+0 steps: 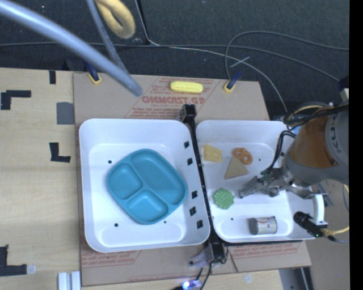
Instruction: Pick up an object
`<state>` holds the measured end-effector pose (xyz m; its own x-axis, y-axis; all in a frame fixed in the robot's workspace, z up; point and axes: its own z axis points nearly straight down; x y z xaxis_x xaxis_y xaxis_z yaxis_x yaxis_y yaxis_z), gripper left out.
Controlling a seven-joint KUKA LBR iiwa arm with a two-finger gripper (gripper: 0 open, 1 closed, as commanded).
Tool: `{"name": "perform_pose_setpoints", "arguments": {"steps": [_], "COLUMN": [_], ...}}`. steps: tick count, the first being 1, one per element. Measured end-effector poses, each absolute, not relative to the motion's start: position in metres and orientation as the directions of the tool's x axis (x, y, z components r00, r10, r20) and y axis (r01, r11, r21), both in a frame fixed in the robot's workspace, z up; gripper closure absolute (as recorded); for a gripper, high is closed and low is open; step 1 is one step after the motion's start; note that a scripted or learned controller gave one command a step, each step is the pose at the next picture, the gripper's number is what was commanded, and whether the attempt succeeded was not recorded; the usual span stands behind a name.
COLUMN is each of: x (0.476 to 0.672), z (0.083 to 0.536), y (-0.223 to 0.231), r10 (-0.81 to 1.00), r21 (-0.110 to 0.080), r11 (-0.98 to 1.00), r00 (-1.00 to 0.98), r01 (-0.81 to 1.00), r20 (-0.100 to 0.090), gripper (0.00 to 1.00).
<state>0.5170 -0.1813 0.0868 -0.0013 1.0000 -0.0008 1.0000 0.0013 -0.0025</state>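
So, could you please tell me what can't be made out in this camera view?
- Gripper: too small and blurred in the camera view to tell whether its fingers are open or shut.
- Arm: cut off by the right edge.
- Grey can: label too small to read.
- Yellow object at top: cut off by the top edge, partly behind a grey bar.

Arm (323,150): bulky rounded body, grey casing, glossy. Broad orange band (311,146) wraps it above the wrist, brownish in the shade. Wrist section below the band is lighter grey, rounded. Gripper (245,191): dull grey metal, slim and tapering to a narrow tip; darker blocky mount behind it. Thin dark cables (280,148) loop along the band's edge down toward the mount. A white bracket with a black cylindrical fitting (307,222) hangs off the arm's underside.
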Motion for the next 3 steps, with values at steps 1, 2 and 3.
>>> {"name": "perform_pose_setpoints", "arguments": {"steps": [1,2,3], "x": [0.517,0.517,0.52], "z": [0.1,0.163,0.226], "y": [-0.181,-0.182,-0.186], "r10": [1.0,1.0,1.0], "r21": [-0.001,0.004,0.006], "r11": [0.001,0.001,0.002], "r00": [-0.001,-0.001,-0.002], "r01": [1.0,1.0,1.0], "r20": [-0.001,-0.001,-0.002], "gripper": [1.0,1.0,1.0]}}
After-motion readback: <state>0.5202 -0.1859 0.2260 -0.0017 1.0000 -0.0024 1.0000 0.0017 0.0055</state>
